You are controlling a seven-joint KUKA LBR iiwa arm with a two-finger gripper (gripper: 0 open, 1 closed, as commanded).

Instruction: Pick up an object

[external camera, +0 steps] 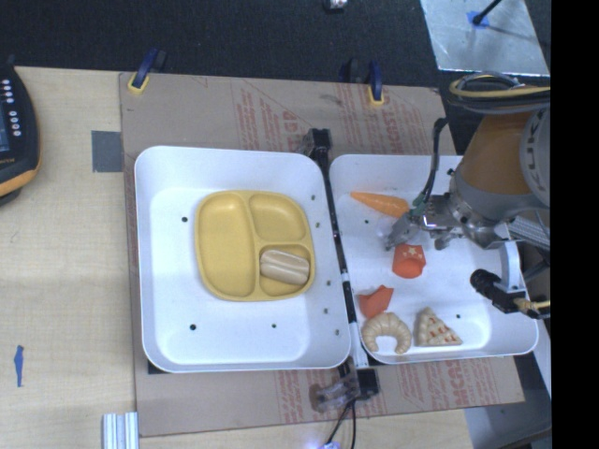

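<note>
In the right bin (487, 342) lie an orange carrot (379, 202), a red-orange cup-like piece (408, 261), a small red wedge (376, 300), a croissant (387, 331) and a pizza slice (436, 329). My gripper (418, 228) hangs over this bin, just above the red-orange piece and right of the carrot's tip. Its fingers are hard to make out against the wrist. Nothing shows between them. In the left bin (168, 335) a yellow divided plate (252, 244) carries a tan bread roll (284, 266) in its lower right compartment.
The grey arm with its orange band (496, 157) reaches in from the right, above the right bin's far corner. A black divider (335, 241) runs between the two bins. A black controller (14, 129) lies at the far left on the bench.
</note>
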